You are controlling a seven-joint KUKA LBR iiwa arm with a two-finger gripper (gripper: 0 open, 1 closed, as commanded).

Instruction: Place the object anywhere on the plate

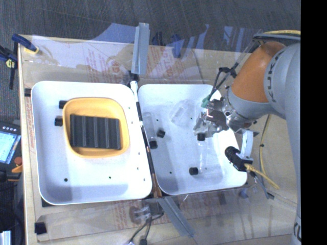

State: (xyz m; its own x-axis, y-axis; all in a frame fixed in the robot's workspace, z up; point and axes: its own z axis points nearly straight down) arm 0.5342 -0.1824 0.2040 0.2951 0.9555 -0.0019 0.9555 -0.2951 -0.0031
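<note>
Hanging low over the upper right part of the right bin [173,188], the gripper [204,124] sits among cables and dark fittings, and whether it is open or closed cannot be told from this slant. Nothing can be seen held in it. The likeliest candidate for the task's thing is a clear object [180,114], almost see-through against the white floor, lying just left of the gripper in the upper middle of that bin; whether the two touch cannot be told. A second faint clear shape [204,160] lies below the gripper toward the bin's lower right, and it is hard to say which of the two the program is after. The yellow plate [97,102] sits in the left bin [46,188], well apart from the gripper, at centre left of the frame, with a dark ribbed insert [97,131] covering much of its middle. The main risk, as I judge it, is a missed or glancing grasp: a transparent, light thing is poorly outlined, so a closing gripper could nudge it aside or squeeze it out. If a grasp does succeed, the carry must cross the raised walls between the bins, where a low path could knock the object loose. A drop onto the ribbed insert could also let it roll or bounce off the plate.
</note>
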